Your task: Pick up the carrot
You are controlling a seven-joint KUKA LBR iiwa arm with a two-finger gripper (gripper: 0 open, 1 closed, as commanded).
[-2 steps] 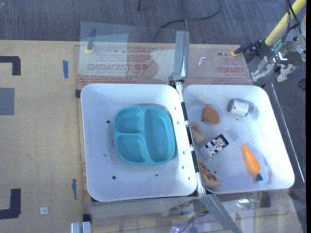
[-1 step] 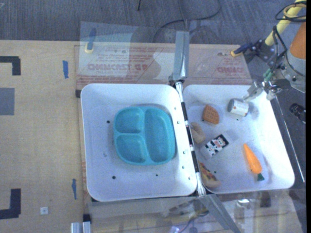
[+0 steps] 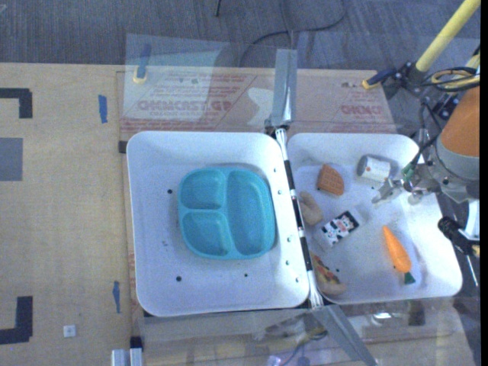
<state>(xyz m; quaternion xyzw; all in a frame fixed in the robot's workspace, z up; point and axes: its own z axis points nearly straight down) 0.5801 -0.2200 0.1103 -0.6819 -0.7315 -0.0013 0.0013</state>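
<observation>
Right white bin (image 3: 450, 280): orange carrot with a green tip (image 3: 397, 253) is lying near the front right corner, pointing toward the bench front. Gripper (image 3: 398, 187) is hovering beyond it, near the small grey-and-white can (image 3: 374, 168), apart from the carrot. Fingers are showing spread, nothing between them. Left white bin (image 3: 152, 280) is holding a teal three-compartment plastic plate (image 3: 226, 212).

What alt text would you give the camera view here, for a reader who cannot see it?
An orange carrot lies untouched in the right white bin, with the arm's end effector above and left of it, near a small can. The left bin holds a blue divided plate.
</observation>
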